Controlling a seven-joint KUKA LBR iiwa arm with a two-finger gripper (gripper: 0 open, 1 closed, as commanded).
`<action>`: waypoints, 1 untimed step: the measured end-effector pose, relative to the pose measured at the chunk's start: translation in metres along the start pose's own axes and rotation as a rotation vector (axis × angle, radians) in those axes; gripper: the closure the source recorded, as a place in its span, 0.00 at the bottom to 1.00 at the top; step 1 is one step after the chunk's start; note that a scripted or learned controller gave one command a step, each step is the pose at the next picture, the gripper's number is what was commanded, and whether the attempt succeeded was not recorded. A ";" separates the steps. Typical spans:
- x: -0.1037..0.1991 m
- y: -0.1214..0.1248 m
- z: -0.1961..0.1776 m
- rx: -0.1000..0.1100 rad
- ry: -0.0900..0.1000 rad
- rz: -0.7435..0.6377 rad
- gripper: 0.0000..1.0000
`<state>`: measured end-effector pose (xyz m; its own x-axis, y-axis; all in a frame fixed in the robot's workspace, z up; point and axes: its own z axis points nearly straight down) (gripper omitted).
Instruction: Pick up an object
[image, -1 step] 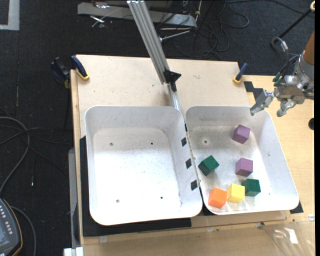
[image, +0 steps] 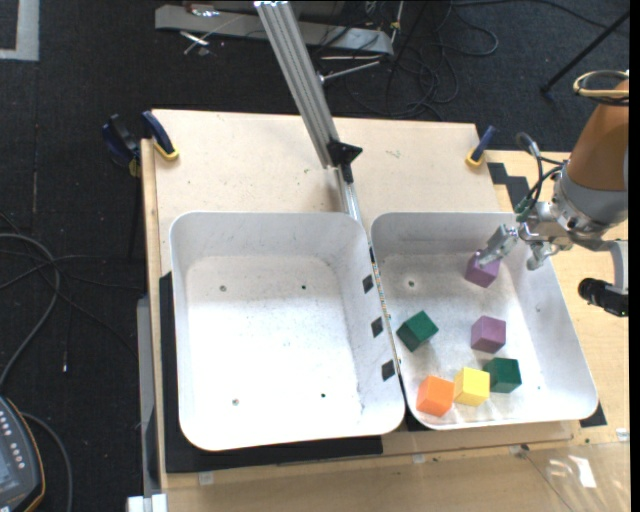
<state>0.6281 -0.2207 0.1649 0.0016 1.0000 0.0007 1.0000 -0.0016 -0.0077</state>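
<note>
My pincer hangs over the right bin's upper part, one finger touching the purple block at its seven o'clock, though I cannot tell whether it is spread or pinching that block.

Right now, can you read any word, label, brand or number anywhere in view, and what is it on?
None can be read.
Black squares along the right bin's left wall: plain patches, no characters that I can make out.
Device at the bottom left corner: it has small markings, too blurred to read.
The blocks' visible faces: plain.
</note>
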 end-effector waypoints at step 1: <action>0.006 0.035 0.074 -0.007 -0.002 -0.005 0.00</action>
<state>0.6625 -0.2145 0.0907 -0.0035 1.0000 -0.0009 1.0000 0.0035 -0.0009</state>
